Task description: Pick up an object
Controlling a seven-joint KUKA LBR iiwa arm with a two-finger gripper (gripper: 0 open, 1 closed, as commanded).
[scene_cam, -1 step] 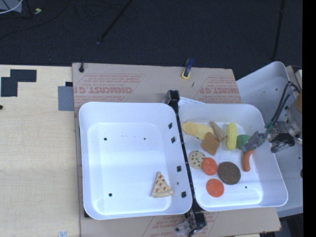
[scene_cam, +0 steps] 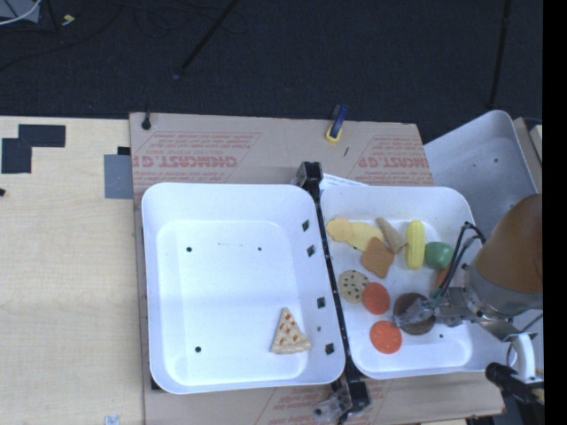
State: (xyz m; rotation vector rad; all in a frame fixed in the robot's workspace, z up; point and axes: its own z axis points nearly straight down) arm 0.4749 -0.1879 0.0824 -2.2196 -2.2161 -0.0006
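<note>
Reaching in from the right, grey arm with orange band [scene_cam: 518, 246], wrist low over the right shallow white plastic bin [scene_cam: 461, 204]; two-finger gripper [scene_cam: 423, 312] down at a dark brown round disc-like piece [scene_cam: 413, 313] near the bin's lower middle, apparently touching or just over it; whether open or closed on it cannot be told.

Likely target, judged from the gripper's place: that brown disc; probably a light, stiff plastic toy food, flat and low, so little height to pinch; best taken across its rim with fingers straddling the edge; smooth surface, likely slippery, prone to skidding on the glossy bin floor.

Just beside it, a flat orange-red round slice [scene_cam: 385, 336] below-left and a second red-orange round piece [scene_cam: 376, 297] above-left; close enough to be nudged. Further up: a speckled tan cookie-shaped disc [scene_cam: 353, 284], a brown square toast-like slab [scene_cam: 377, 258], a pale yellow lumpy banana-like form [scene_cam: 352, 232], a tan tapered stick [scene_cam: 389, 234], a bright yellow ribbed corn cob [scene_cam: 415, 243], a green rounded ball-like fruit [scene_cam: 437, 254]; all looking like hard moulded plastic, matte to slightly shiny.

In the left shallow white bin [scene_cam: 168, 237], well apart, a triangular pizza slice toy with red spots [scene_cam: 289, 333] lying flat near the lower right corner.

Beneath both bins, printed brown cardboard sheet [scene_cam: 221, 153] on a pale wooden bench [scene_cam: 62, 282]; a small blue-and-yellow clip [scene_cam: 336, 124] at the cardboard's far edge.
</note>
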